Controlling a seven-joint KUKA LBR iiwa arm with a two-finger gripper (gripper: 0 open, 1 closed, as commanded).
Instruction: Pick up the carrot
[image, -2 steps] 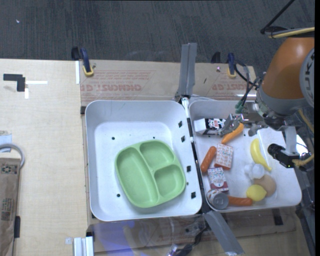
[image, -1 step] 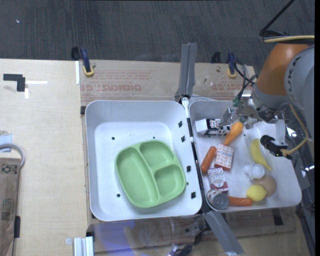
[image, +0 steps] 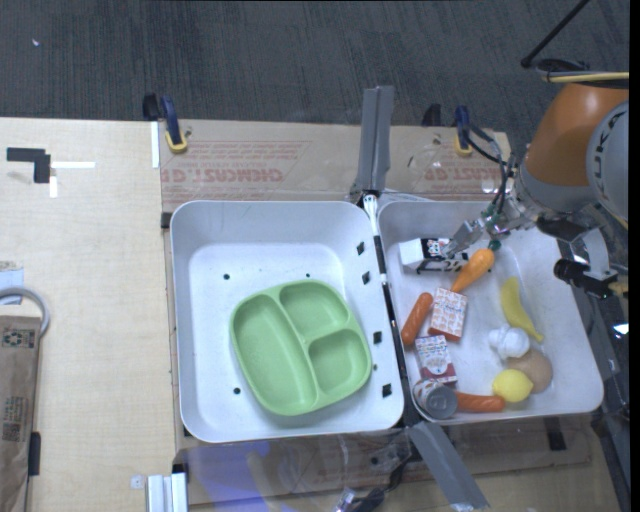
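The carrot (image: 474, 269) lies in the right bin (image: 560, 400), near its back, tip toward the claw (image: 478, 237), which hangs just above it. Whether the claw is spread or closed cannot be told. Judging by this, the grasp and lift remain.

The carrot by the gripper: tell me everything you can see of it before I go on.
The carrot is a short orange piece, smooth like plastic toy food, lying tilted in the right bin near its upper wall, thick end toward upper right. The gripper sits right above its upper end; whether it touches is unclear. Its lower tip nears the small carton, and a black-and-white item lies to its left.
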